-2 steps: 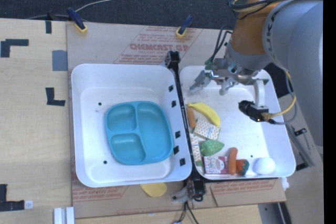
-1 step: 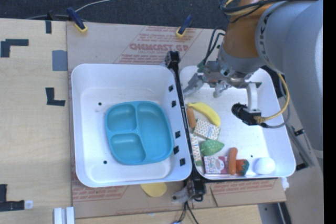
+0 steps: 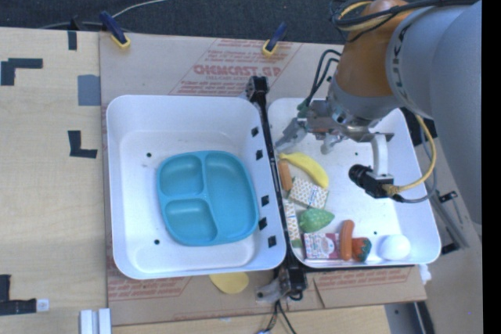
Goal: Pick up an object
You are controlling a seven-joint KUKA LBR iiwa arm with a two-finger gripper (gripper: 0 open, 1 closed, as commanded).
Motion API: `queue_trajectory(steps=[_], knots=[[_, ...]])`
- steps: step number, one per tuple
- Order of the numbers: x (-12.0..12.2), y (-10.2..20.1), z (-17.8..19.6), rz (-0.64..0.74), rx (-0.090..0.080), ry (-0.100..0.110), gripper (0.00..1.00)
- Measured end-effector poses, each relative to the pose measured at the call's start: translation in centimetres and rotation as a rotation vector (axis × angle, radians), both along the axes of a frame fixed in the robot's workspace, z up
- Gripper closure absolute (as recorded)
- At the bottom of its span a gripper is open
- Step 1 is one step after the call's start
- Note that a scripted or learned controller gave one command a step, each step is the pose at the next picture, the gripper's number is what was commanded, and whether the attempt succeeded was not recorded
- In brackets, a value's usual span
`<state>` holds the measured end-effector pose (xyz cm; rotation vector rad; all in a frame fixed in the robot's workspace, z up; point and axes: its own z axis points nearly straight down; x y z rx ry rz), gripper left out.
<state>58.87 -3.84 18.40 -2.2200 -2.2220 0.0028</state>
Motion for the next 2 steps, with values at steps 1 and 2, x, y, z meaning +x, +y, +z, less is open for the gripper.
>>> queue_trajectory(steps=[1, 2], knots=[[1.1, -2.3, 0.0, 0.000, 0.000, 0.000, 0.00], [2.0, -0.3, 0.0, 0.001, 0.001, 0.000, 0.00]])
